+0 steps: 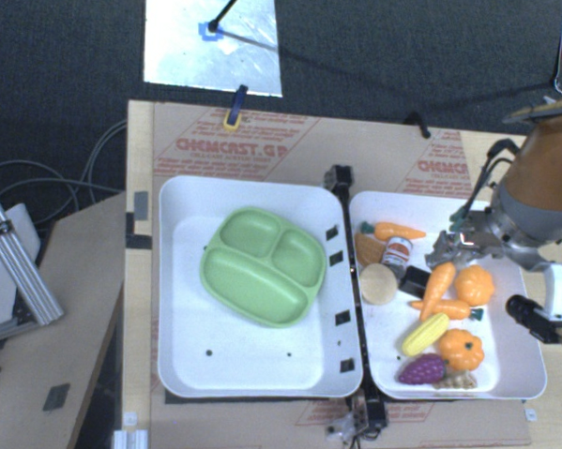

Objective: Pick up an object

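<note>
Since the task only asks for some object to be lifted, the likely candidates are the toy foods heaped in the right-hand shallow white bin [532, 375] on the counter, and that is where the grey arm with its orange band [547, 176] reaches in from the right. Its wrist hangs low over the far part of that bin, with the jaws just above the pile, near the long orange plastic carrot [435, 288] and the round orange fruit [475, 283]. Whether they are released or clenched cannot be told from this slant, and nothing is visibly between them. Nearer the front edge lie a yellow ear of toy corn [426, 333], a small orange pumpkin [460, 348] and a purple bunch of grapes [422, 369]; a pale tan disc [378, 285] sits by the dividing wall. These pieces touch or overlap, so a clean grip probably calls for a piece with free sides. The left-hand white bin [175, 354] holds a light green sectioned plastic plate [260, 265], lying flat and well apart from the arm, a poor shape for pinching.
</note>
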Available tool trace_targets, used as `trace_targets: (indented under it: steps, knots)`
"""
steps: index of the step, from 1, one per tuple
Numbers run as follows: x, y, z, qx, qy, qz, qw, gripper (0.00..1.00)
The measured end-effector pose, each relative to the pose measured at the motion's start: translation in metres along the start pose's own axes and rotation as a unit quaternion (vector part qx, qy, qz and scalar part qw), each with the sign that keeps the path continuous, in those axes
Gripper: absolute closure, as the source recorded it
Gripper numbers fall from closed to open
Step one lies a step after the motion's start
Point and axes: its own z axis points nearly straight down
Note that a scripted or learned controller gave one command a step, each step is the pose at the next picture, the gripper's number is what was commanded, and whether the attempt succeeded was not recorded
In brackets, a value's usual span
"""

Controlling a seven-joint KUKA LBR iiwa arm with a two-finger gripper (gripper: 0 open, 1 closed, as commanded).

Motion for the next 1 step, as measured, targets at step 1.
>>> trace_targets:
  steps: [1]
  knots:
    - [0.0205,0.0459,0.0108,0.0,0.001,-0.002,1.0,1.0]
